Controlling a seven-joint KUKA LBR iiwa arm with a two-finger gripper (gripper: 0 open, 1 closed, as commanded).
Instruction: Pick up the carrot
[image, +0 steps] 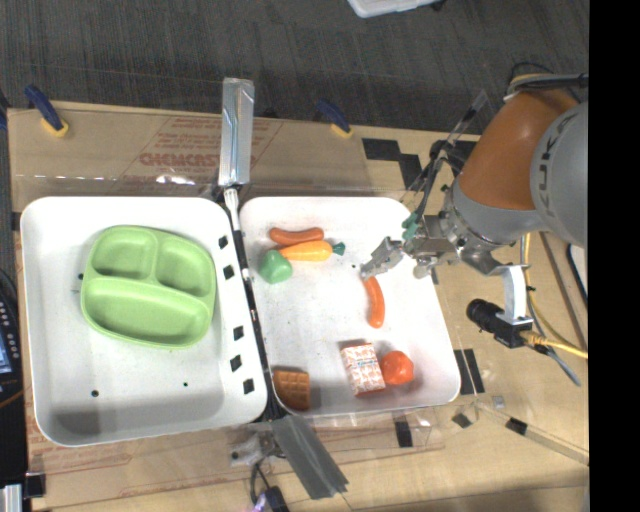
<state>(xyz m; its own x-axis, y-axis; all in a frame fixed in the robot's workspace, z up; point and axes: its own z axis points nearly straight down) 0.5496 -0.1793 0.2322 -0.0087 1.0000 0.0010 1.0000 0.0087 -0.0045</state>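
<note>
The carrot, orange with a small green tip at its right end, lies flat in the upper left of the right bin. It sits just below a red sausage and beside a green pepper. My gripper hovers over the bin's upper right part, well to the right of the carrot. Its fingers are open, with nothing between them. A second red sausage lies just below and left of the gripper.
The left bin holds a green divided plate. Along the right bin's front edge are a brown waffle, a small printed box and a red tomato. A metal divider stands between the bins.
</note>
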